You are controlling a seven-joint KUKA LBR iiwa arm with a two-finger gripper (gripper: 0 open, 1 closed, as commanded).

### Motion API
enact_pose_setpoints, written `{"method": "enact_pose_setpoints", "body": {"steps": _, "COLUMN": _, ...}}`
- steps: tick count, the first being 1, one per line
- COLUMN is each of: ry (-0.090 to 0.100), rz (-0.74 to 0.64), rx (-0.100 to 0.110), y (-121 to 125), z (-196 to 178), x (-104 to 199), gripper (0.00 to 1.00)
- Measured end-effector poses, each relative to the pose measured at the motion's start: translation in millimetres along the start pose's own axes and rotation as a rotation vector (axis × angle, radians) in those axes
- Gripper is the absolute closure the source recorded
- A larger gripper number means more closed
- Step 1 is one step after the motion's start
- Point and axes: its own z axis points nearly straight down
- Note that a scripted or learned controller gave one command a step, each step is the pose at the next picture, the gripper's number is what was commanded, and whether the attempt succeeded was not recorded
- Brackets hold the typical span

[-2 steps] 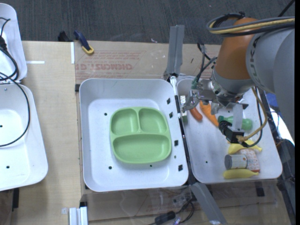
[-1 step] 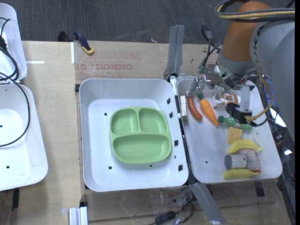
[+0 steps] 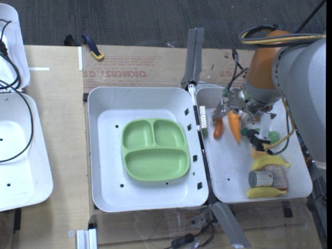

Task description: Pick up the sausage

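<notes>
Nearest you, along the front edge of the right shallow white plastic bin (image 3: 228,188), lie a yellow plastic banana (image 3: 265,192) and a short grey tin can (image 3: 261,179) on its side, with a second yellow banana-shaped toy (image 3: 270,163) just behind them. Further back in the same bin, close to its left wall, you find the small reddish-brown toy sausage (image 3: 218,128). It lies roughly front to back, tilted slightly. Just beside it on the right lies a longer orange plastic carrot (image 3: 235,125), nearly parallel, with a narrow gap between the two.

The claw (image 3: 232,104) of the grey arm hangs over the back ends of both, so the sausage sits just forward and a little left of it. You cannot tell whether the claw is open or closed; cables and the wrist body cover it. Nothing can be seen held. A green object (image 3: 273,137) near the right wall is partly hidden by wiring. The left white bin (image 3: 104,154) holds a green divided plate (image 3: 155,149).
</notes>
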Motion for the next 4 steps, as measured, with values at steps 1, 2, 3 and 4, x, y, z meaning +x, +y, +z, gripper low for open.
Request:
{"method": "enact_pose_setpoints", "body": {"steps": 1, "ry": 0.0, "rz": 0.182, "rx": 0.004, "y": -62, "z": 1, "x": -21, "gripper": 0.0}}
{"method": "enact_pose_setpoints", "body": {"steps": 2, "ry": -0.001, "rz": 0.239, "rx": 0.004, "y": -29, "z": 2, "x": -7, "gripper": 0.0}}
{"method": "enact_pose_setpoints", "body": {"steps": 3, "ry": 0.0, "rz": 0.236, "rx": -0.002, "y": -27, "z": -11, "x": -7, "gripper": 1.0}}
{"method": "enact_pose_setpoints", "body": {"steps": 4, "ry": -0.002, "rz": 0.414, "rx": 0.004, "y": -38, "z": -147, "x": 30, "gripper": 1.0}}
